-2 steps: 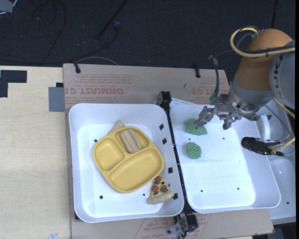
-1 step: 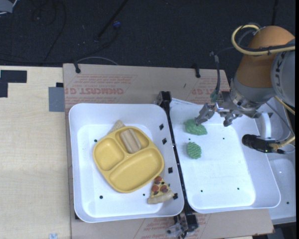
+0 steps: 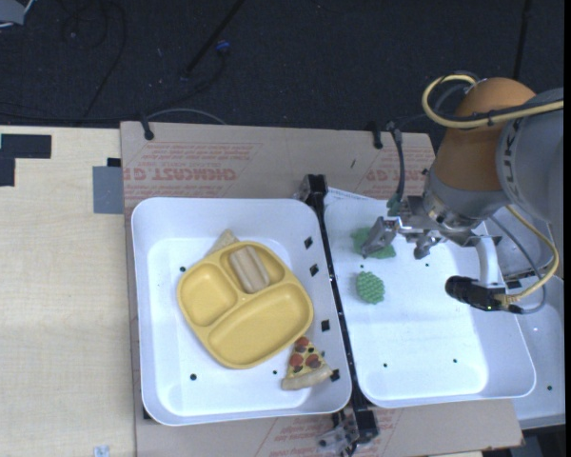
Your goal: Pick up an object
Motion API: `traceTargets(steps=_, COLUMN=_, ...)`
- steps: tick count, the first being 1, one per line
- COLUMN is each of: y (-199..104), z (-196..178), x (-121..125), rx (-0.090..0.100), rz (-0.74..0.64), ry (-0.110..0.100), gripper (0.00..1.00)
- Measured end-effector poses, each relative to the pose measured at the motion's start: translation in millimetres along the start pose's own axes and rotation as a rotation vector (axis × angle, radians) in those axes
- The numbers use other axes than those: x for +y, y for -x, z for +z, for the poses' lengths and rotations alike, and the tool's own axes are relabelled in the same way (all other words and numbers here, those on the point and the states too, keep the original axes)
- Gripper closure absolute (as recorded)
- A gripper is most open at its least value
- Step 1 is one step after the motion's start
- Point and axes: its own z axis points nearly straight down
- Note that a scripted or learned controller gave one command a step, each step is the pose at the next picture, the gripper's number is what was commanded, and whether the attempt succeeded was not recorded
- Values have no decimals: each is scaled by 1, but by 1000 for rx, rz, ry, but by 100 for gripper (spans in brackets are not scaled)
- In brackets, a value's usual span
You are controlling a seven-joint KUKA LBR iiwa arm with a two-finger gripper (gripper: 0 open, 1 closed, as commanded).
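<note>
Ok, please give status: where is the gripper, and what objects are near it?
Gripper over right bin, upper left part. Green piece beneath it, grasp unconfirmed. Green textured ball lies apart, just below. Nothing blocking.

1. A round, bumpy green object (image 3: 369, 287) is seen lying in the right bin (image 3: 438, 369), near its left wall.
2. A flatter green piece (image 3: 379, 244) is partly hidden beneath the gripper (image 3: 400, 238).

You get even, bright overhead light — the two shallow white plastic bins (image 3: 162, 255) glare slightly, shadows stay soft, and the dark background turns grainy.
</note>
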Motion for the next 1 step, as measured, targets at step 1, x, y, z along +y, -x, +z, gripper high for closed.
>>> traceTargets(steps=1, y=6, z=49, x=-7, rx=0, rz=1, ry=-1, gripper=0)
